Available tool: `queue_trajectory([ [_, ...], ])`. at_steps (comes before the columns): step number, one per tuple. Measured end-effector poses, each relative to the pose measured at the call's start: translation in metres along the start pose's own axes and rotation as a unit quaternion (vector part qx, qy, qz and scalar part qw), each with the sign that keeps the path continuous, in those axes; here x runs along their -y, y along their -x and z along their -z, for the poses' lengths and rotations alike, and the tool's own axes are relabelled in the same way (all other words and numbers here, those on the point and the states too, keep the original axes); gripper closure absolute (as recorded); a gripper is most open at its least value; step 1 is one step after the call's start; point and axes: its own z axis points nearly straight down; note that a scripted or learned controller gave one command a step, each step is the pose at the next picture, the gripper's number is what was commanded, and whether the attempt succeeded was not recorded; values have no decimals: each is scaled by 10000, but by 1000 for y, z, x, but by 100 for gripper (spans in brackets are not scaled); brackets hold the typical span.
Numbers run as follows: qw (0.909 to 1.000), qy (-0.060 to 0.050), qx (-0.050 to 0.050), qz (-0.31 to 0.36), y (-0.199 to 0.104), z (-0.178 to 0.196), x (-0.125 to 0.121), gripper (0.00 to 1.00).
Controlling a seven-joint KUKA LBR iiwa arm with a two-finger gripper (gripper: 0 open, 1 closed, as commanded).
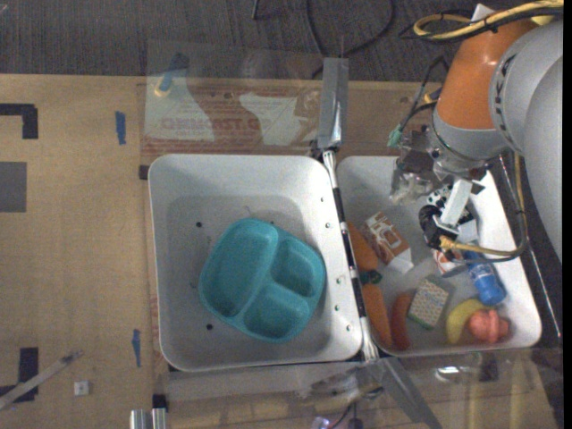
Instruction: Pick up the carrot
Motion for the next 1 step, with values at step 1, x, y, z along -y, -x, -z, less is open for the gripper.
queue_trajectory([
  [1,9998,-4,-20,173,-27,78,2,100],
])
